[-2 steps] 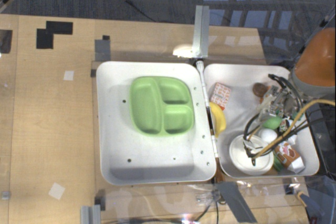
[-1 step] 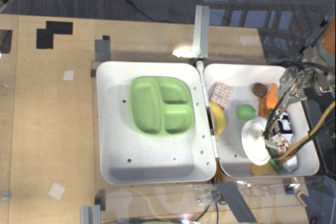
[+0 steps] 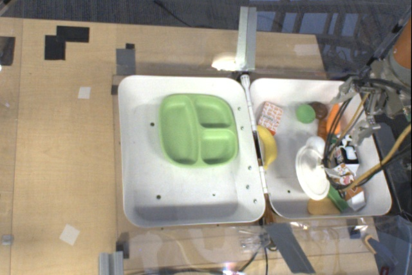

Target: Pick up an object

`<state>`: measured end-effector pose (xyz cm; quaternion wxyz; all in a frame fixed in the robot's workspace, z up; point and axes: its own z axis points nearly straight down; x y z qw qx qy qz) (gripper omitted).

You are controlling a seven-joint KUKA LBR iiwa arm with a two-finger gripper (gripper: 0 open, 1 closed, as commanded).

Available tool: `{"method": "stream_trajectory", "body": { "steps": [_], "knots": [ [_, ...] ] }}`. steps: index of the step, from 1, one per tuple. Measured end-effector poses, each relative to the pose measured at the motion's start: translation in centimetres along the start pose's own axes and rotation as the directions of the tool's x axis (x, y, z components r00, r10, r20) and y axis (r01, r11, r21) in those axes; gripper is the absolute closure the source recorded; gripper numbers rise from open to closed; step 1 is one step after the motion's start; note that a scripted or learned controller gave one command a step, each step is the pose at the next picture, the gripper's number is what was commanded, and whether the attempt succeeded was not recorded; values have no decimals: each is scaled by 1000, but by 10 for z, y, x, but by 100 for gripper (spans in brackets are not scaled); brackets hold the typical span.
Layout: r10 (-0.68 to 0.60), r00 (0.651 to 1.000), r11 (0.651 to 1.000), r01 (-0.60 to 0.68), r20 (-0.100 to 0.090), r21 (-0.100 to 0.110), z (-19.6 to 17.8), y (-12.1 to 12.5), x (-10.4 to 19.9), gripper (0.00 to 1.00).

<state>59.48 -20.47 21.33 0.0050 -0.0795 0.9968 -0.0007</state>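
A round white plate (image 3: pixel 313 170) lies in the right white bin (image 3: pixel 283 203), beside the two-finger gripper (image 3: pixel 339 161), whose state is unclear; a green divided tray (image 3: pixel 196 130) occupies the left bin (image 3: pixel 138 190).

In my right bin (image 3: pixel 283 199) a yellow banana (image 3: pixel 268 146) lies against the left wall. A small red and white packet (image 3: pixel 271 116) lies flat near the far left corner. A green ball (image 3: pixel 306 114) sits by the far wall, with an orange carrot (image 3: pixel 333 119) just beside it. A white plate (image 3: pixel 312 169) leans tilted near the middle. My left bin (image 3: pixel 138 203) holds a green tray (image 3: pixel 196 129) with three parts, lying flat in its middle.
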Motion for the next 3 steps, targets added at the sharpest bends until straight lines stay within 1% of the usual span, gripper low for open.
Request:
{"method": "stream_trajectory", "body": {
  "steps": [1,2,3],
  "knots": [
    [-175,984,984,175,10,7,121,-5,-24,0],
    [-132,991,991,132,9,5,121,5,-51,0],
    [-71,997,997,71,4,3,122,42,-72,0]
  ]
}}
